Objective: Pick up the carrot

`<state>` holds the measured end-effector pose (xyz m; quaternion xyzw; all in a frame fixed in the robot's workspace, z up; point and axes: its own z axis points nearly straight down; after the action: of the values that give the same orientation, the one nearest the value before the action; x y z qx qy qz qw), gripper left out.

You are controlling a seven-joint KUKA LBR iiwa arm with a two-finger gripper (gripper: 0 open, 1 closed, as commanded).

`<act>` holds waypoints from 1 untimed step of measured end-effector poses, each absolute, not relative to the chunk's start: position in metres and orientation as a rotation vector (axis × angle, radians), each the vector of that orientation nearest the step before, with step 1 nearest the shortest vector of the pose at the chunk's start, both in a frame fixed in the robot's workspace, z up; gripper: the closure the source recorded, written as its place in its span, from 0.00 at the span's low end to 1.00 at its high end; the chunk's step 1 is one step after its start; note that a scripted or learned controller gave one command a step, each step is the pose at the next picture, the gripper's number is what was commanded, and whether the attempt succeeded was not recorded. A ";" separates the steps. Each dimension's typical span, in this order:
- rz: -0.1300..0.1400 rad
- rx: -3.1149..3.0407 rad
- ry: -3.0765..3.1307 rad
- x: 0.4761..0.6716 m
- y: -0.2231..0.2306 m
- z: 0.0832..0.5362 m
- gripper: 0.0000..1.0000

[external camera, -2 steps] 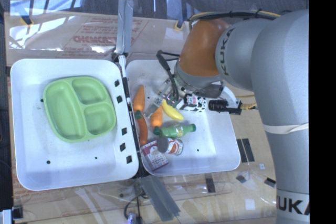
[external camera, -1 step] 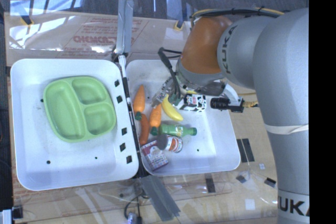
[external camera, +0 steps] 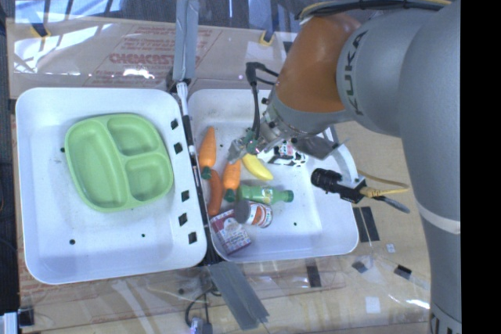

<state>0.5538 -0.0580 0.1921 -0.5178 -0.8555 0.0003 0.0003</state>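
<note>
End effector [external camera: 258, 143], grip state impossible to tell, hangs at frame centre over the right bin [external camera: 329, 235], near a carrot [external camera: 207, 148] and banana [external camera: 257, 167]

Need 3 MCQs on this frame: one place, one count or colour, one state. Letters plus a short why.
1. Where does the green divided plate lie?
A. in the left bin
B. in the right bin
C. on the bench outside the bins

2. How many compartments does the plate have?
A. two
B. three
C. five

3. How does the green bottle sit in the right bin?
A. upright on its base
B. lying on its side
C. standing on the plate

Answers:
1 A: the plate rests on the floor of the left bin, apart from the pile of objects.
2 B: one long section on the left, two smaller ones on the right.
3 B: its length runs along the bin floor, below the banana and right of the carrots.
</note>
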 end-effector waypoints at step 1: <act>0.001 -1.627 -2.687 0.554 -0.058 0.192 0.00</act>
<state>0.5537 -0.0582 0.1920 -0.5179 -0.8554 0.0005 0.0004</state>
